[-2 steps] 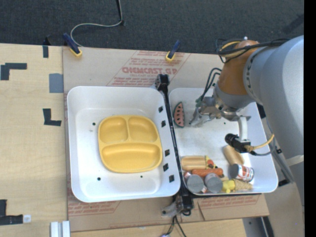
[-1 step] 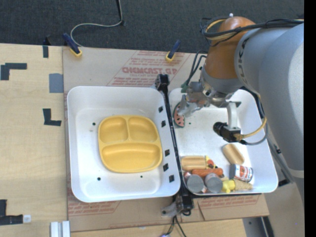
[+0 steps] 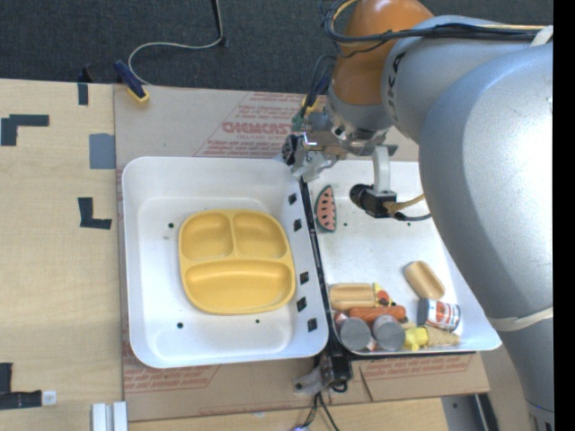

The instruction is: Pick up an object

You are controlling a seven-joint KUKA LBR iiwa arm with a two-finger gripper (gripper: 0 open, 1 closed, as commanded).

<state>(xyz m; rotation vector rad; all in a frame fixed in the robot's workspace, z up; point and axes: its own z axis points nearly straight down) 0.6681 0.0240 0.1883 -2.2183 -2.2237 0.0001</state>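
yellow divided plate (image 3: 237, 261) in left bin (image 3: 144, 241); gripper (image 3: 304, 151) state unclear

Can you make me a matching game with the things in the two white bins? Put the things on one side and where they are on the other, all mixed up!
Things:
1. yellow divided plate
2. watermelon slice
3. bread roll
4. small can

Places:
A. right bin, far end, close to the wall between the bins
B. middle of the left bin
C. right bin, near corner on the right side
D. right bin, just beyond the small can

Pairs: 1-B, 2-A, 3-D, 4-C
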